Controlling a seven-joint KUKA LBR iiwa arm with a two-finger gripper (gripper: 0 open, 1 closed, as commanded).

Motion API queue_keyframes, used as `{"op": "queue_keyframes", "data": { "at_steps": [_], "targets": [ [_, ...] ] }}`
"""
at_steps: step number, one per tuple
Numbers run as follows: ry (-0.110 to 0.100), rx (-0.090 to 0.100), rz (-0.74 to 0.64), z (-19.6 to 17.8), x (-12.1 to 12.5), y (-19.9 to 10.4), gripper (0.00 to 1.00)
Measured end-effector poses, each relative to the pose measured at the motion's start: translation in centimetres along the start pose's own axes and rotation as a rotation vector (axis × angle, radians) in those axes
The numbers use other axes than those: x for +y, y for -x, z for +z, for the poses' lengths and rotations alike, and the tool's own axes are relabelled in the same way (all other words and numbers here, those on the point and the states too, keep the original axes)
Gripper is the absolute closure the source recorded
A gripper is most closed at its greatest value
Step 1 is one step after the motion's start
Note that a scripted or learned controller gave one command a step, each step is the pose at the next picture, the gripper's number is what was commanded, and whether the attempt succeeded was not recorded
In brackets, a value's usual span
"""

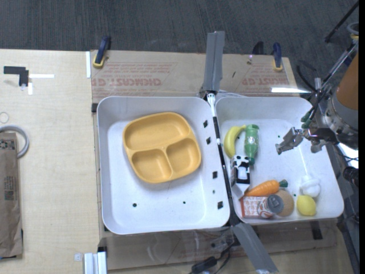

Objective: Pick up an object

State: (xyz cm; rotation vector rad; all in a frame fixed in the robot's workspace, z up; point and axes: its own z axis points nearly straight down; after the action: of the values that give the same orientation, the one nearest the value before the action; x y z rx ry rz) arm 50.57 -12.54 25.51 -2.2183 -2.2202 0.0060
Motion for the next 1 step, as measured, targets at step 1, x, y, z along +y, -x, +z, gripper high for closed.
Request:
{"op": "queue_keyframes", "data": {
  "at_steps": [1],
  "targets": [
    [0.003, -0.001, -0.295, -0.77, 2.99, 6.74, 0.00]
  ]
}}
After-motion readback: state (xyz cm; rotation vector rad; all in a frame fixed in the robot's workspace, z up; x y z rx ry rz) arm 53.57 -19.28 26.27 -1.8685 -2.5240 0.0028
